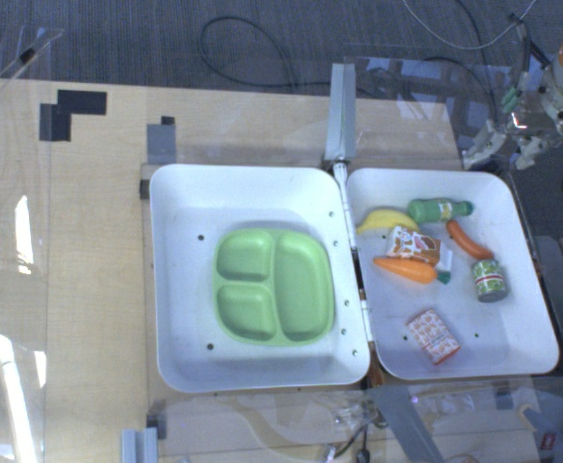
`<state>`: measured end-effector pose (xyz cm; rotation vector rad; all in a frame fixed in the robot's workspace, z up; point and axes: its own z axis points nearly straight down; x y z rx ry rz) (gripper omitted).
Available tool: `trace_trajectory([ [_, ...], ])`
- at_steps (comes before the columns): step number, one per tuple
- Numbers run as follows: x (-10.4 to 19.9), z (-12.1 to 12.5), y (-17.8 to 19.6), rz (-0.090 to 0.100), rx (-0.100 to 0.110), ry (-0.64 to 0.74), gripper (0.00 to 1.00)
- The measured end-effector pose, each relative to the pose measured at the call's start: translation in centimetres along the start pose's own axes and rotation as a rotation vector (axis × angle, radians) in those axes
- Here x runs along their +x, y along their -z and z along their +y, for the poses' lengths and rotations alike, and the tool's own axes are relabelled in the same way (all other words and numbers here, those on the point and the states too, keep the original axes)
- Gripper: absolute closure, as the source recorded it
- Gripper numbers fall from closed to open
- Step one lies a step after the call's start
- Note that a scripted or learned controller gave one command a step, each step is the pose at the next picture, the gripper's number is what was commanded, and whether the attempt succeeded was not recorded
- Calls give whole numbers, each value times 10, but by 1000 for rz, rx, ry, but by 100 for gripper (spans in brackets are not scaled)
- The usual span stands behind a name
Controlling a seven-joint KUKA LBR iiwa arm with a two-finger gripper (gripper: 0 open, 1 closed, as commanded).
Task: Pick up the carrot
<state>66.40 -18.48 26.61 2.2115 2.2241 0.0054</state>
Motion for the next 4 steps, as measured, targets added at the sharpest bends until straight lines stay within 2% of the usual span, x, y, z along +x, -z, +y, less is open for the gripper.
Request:
trace_trajectory([
  [1, -19, 2, -143, -3, -10, 2, 0],
  [2, -19, -40, -176, 0, -5, 29, 0],
  [3, -18, -37, -163, -2, -14, 30, 100],
  [4, 51, 7, -21, -1, -6, 125, 100],
])
